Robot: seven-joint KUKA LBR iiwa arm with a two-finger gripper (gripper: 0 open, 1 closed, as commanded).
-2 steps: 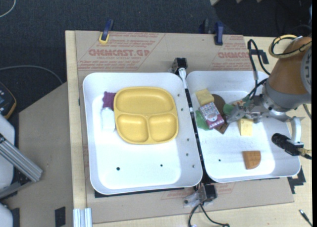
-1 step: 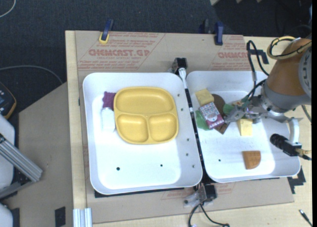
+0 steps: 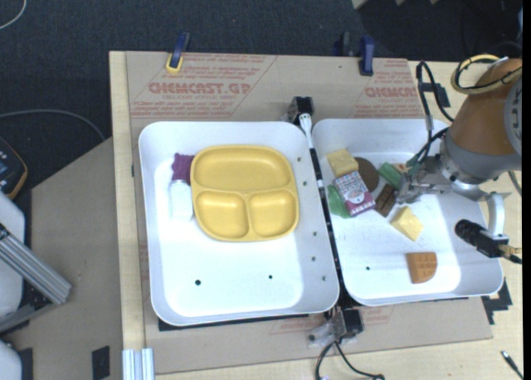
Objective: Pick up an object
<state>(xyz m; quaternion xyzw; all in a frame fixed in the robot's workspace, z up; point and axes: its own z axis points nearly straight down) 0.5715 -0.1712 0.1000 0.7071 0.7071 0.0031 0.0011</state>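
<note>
The right bin (image 3: 373, 283) holds a cluster of small items: a pale yellow block (image 3: 341, 161), a maroon and white packet (image 3: 354, 190) lying over a green piece (image 3: 336, 202), a brown round piece (image 3: 367, 174), a dark brown stick (image 3: 385, 198), a yellow wedge (image 3: 406, 224) and an orange-brown waffle-like piece (image 3: 421, 266). My gripper (image 3: 406, 187) reaches in from the right and sits low among the cluster, just above the yellow wedge and beside the dark stick. Its tips are lost against the items.
The left bin (image 3: 232, 287) holds a yellow three-compartment tray (image 3: 245, 190), with a purple item (image 3: 182, 166) and a white item (image 3: 180, 200) at its left side. A black part of the arm (image 3: 479, 239) hangs over the right bin's right side. Clamps (image 3: 175, 57) hold the board's far edge.
</note>
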